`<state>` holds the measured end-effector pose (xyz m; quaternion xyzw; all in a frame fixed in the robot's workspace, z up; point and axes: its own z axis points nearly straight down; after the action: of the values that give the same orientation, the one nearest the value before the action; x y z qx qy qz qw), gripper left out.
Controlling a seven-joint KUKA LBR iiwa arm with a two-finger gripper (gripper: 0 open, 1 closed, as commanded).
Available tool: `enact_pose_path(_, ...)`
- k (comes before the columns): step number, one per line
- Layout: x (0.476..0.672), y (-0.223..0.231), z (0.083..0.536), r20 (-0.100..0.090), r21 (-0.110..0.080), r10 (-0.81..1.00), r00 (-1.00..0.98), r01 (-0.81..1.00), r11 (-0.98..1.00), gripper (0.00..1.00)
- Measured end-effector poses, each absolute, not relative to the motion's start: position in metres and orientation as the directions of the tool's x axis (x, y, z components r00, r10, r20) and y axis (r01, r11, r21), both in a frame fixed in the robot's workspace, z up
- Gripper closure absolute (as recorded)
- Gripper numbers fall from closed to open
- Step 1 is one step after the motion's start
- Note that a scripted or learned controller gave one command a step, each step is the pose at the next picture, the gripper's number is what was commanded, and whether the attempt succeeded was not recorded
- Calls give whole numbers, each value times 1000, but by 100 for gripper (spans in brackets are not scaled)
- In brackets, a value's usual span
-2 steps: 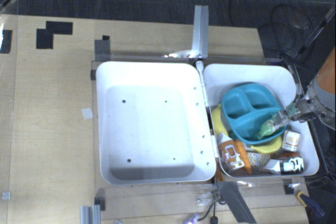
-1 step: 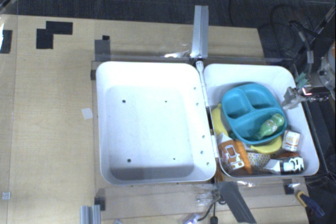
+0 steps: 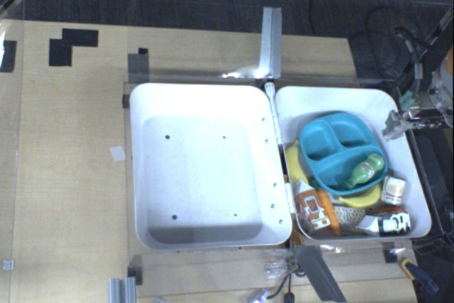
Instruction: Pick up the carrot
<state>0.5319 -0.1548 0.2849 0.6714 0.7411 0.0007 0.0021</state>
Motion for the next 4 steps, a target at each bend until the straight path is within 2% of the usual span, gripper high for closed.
enact_pose_path(1,511,-125,359,-2,8,1000,18,1000,-18,100)
enact_pose_path(2,500,-108,346,-2,5,999,-40,999,40,100)
enact_pose_path(3,488,-85,422,-2,8,1000,-23,1000,23,100)
enact_pose_path(4,488,-64,405,-1,7,999,33,999,-33,100)
